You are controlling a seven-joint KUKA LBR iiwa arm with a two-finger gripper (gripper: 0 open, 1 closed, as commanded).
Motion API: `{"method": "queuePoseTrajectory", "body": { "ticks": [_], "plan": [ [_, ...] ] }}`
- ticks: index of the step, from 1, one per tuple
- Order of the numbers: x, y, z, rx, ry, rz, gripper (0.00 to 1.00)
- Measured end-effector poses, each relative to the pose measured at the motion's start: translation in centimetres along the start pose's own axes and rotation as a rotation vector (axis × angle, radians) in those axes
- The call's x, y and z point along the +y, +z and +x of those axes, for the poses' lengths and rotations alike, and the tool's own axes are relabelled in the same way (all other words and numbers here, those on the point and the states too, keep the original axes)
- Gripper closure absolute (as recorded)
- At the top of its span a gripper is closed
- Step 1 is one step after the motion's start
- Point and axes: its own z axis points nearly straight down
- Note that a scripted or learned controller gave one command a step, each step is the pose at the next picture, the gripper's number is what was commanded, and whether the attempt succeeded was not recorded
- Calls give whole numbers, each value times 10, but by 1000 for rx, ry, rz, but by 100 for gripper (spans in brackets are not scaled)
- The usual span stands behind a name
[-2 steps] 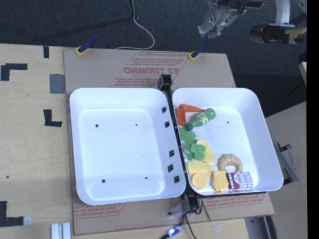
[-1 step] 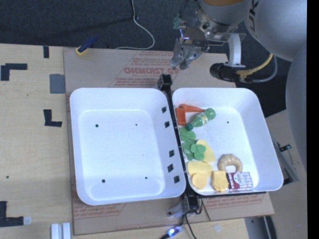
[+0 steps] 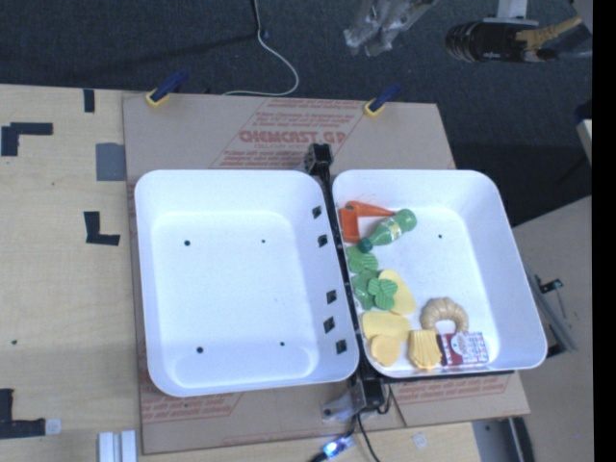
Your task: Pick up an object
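The right bin (image 3: 472,239) holds a cluster of toy foods along its left wall and front edge. An orange piece (image 3: 354,217) lies at the back with a green bottle (image 3: 391,228) leaning beside it. In front of them are green leafy pieces (image 3: 366,283), several yellow pieces (image 3: 385,335), a tan ring-shaped pastry (image 3: 444,312) and a red and white carton (image 3: 466,347). My gripper (image 3: 373,27) hangs blurred high above the dark floor beyond the bench, well behind both bins and far from every object.
The left bin (image 3: 226,272) lies beside the right one on a brown cardboard sheet (image 3: 289,138). Blue and yellow clamps (image 3: 383,98) hold the sheet's back edge. A white cable (image 3: 274,56) runs across the floor behind. The arm's dark wrist (image 3: 500,38) is at top right.
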Motion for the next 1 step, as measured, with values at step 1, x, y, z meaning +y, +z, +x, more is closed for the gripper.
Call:
{"method": "queuePoseTrajectory", "body": {
  "ticks": [1],
  "plan": [
    [6, 178, 53, -6, 2, 32, 100]
  ]
}}
